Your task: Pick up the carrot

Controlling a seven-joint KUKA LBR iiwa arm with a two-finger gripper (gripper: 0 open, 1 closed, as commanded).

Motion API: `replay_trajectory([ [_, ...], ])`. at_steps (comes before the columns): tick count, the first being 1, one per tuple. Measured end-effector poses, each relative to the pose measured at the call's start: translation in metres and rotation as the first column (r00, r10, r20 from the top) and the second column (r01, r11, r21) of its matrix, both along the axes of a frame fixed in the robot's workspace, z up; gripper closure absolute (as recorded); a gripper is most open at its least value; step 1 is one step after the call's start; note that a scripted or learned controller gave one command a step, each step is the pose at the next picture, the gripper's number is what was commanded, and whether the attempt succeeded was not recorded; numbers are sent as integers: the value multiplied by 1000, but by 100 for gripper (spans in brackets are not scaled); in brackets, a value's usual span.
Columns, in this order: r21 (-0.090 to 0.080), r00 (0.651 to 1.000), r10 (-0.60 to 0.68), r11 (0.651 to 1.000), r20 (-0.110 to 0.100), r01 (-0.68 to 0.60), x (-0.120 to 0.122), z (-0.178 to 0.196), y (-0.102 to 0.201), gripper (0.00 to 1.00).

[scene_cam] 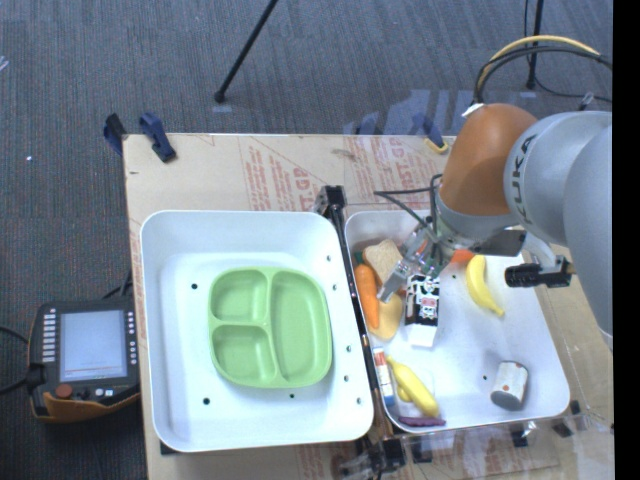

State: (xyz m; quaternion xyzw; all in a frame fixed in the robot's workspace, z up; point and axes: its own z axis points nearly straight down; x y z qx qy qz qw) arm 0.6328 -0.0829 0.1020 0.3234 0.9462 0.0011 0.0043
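Carrot (367,295): we see it lying just left of the tool (408,271).
Tool: we can't tell its state.
Risk: we may snag the milk carton (424,308) crowding it.

Glossy white plastic bins (170,258), a matt green plastic plate (270,326), on a printed cardboard-like bench top (250,173).

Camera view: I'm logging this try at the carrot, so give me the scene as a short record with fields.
carrot: right bin, by its left wall, lying lengthwise
gripper: low over right bin, just right of carrot, nothing seen between its fingers
right bin: also holds two bananas, carton, can
left bin: holds green plate
plate: three compartments
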Motion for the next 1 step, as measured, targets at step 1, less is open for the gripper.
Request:
replay_trajectory([
  [1,-1,960,-281,960,0,281,7,-8,-1,0],
])
